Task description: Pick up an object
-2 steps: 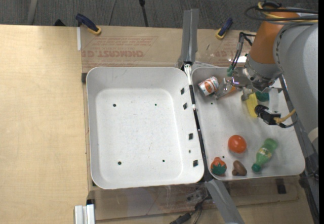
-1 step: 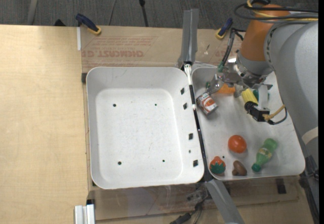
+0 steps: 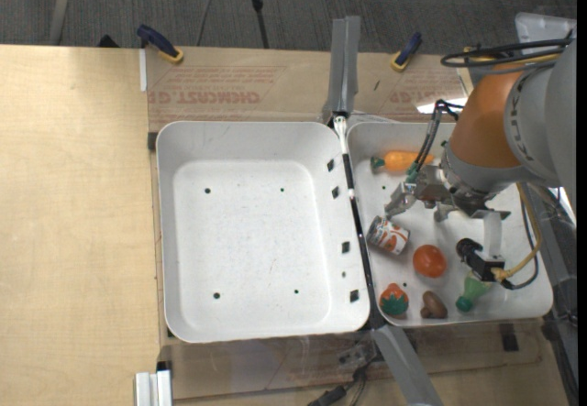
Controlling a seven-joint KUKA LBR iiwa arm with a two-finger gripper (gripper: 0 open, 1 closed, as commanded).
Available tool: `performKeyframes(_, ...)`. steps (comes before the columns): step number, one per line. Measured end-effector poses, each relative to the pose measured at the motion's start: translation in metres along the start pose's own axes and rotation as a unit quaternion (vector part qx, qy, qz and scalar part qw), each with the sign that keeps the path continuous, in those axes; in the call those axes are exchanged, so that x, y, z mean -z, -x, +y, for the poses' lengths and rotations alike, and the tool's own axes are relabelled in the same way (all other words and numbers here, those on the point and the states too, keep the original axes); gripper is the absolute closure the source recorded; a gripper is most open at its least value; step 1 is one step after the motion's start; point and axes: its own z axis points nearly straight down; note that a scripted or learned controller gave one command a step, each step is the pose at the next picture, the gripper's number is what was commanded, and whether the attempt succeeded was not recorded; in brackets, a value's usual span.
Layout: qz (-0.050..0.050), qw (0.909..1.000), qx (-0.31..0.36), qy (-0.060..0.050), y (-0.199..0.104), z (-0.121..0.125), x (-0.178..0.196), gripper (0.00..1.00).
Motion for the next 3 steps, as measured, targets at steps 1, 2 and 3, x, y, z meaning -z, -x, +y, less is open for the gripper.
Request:
performKeyframes(1, 0.0, 0.9996, -0.028, 0.0, 0.009, -0.091, -0.001, 0.0)
performKeyframes(2, 0.0, 0.9996, -0.03, -0.001, 0.01, -0.091, 0.008, 1.0)
performKeyframes(3, -0.001, 0.9903, -0.139, 0.0, 0.028, 0.042, 0.0, 1.0)
